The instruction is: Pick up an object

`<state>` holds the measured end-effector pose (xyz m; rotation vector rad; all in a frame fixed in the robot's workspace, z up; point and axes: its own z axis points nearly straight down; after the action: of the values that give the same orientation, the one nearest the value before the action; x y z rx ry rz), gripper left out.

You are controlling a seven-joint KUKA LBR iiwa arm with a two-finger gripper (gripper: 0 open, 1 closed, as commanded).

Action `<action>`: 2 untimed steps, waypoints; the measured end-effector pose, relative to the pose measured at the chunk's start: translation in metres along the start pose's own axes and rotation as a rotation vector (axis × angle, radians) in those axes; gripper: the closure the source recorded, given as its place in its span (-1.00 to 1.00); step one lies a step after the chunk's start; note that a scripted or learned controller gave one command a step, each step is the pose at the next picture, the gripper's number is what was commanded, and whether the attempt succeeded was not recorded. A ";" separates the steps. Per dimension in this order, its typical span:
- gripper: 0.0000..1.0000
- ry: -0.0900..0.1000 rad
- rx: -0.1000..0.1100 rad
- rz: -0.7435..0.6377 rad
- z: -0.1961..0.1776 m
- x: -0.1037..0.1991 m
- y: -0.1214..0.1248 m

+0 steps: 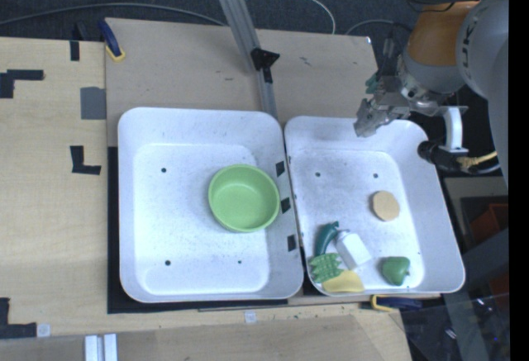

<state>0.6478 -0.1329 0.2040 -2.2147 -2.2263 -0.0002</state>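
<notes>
My gripper (369, 125) hangs over the far rim of the right bin (430, 186), above its back edge. Nothing shows between its fingers. In that bin a tan round disc (384, 206) lies right of centre. At the bin's near edge lie a green brush-like toy (326, 256), a small white block (354, 250), a yellow piece (345, 283) and a green rounded piece (396, 270). A green bowl (243, 198) sits upright in the left bin (153, 186), toward its right side.
A slanted grey metal pole (240, 21) crosses the bench behind the bins and ends at the divide between them. Cables run along the dark floor at the back. Black tape marks dot the wooden bench on the left.
</notes>
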 end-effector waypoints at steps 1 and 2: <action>1.00 0.001 0.001 -0.001 0.005 0.054 0.004; 1.00 0.001 0.002 -0.002 0.008 0.111 -0.003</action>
<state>0.6440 -0.0218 0.1964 -2.2109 -2.2269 0.0017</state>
